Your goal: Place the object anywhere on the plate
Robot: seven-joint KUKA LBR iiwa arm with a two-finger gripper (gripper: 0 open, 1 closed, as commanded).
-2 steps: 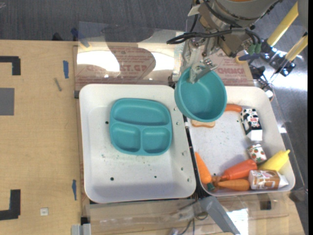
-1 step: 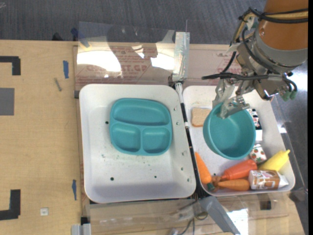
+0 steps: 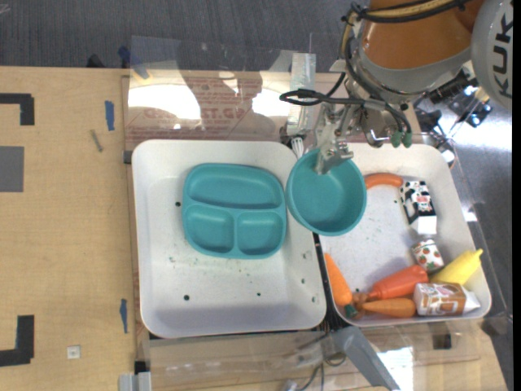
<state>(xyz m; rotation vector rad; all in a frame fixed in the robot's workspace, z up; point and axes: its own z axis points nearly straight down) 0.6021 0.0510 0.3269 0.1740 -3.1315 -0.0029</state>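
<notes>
A teal divided plate [image 3: 234, 210] lies in the left white bin [image 3: 155, 243], toward its back. A round teal bowl [image 3: 327, 198] hangs tilted over the seam between the two bins, its left edge just right of the plate. My gripper [image 3: 332, 158] comes down from the grey and orange arm [image 3: 407, 23] at the top right. It is shut on the bowl's far rim, with one finger inside the bowl. The part of the right bin under the bowl is hidden.
The right bin [image 3: 383, 235] holds an orange stick [image 3: 384, 181], a black-and-white cow toy [image 3: 417, 200], a small spotted piece [image 3: 428, 255], a yellow fruit [image 3: 461, 267], carrots [image 3: 397, 283] and a small carton [image 3: 440, 300]. Another carrot [image 3: 337, 278] lies along its left wall.
</notes>
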